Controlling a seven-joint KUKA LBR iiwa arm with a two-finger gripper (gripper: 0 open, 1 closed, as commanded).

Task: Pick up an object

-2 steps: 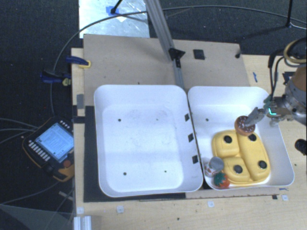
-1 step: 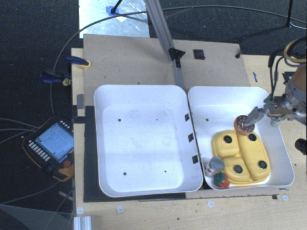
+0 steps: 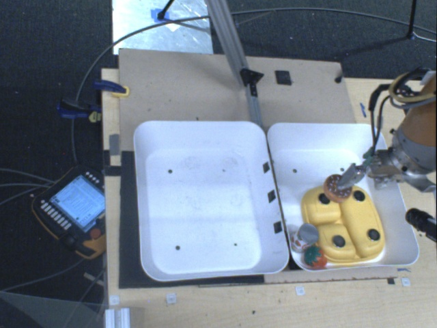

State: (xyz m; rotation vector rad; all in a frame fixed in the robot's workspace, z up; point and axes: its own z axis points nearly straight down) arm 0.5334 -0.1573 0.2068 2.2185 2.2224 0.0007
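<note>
A large yellow lumpy toy (image 3: 345,224) with black dots lies in the front of the right bin (image 3: 307,149). A small brown ring-shaped object (image 3: 334,188) sits at the toy's upper left edge. A small grey cup (image 3: 305,234) and a green and orange ball (image 3: 313,255) lie by the toy's front left corner. My gripper (image 3: 347,178) reaches in from the right, slanting down to the left, with its tip right at the brown ring. Whether it touches or holds the ring is not visible.
The left bin (image 3: 198,197) stands beside the right one, with black clips along the shared wall. A metal pole (image 3: 229,33) rises behind the bins. A teach pendant (image 3: 72,207) and cables lie on the floor to the left.
</note>
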